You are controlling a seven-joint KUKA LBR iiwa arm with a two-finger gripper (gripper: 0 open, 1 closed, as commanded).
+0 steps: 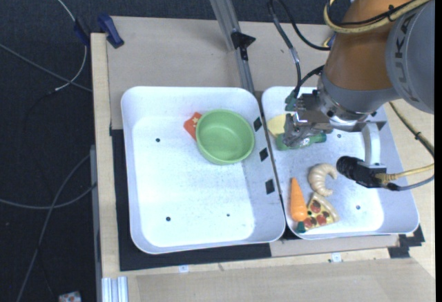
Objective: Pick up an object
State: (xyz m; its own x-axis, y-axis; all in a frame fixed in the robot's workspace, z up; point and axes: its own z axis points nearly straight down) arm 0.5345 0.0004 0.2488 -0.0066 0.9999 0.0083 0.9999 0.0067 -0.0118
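1. The bench [173,52] carries two white bins side by side; the arm [366,38] comes in from the right and bends down over the far left corner of the right bin [395,216], with its wrist pointing almost straight down.
2. The left bin [179,204] holds a green bowl [224,136] near its far right corner. A red thing [190,125] touches the bowl's left rim, well apart from the arm.
3. The end effector [298,137] is low in the right bin, close by the wall between the bins. The view does not show whether it is released or clenched.
4. The likeliest target is a yellow thing [276,125], which lies just to the left of the end effector, touching it or nearly so, against the bin's left wall. A small green piece [317,137] shows at the end effector's right side. What either one is cannot be made out, nor the yellow thing's long axis.
5. Nearer the camera lie a croissant [322,178], a carrot [298,201] with its long axis running away from the camera, and a pizza slice [320,214] just beside the carrot.
6. Judged from this, the grasp turns on a slight shift to the left, since the end effector seems set between the yellow thing and the green piece
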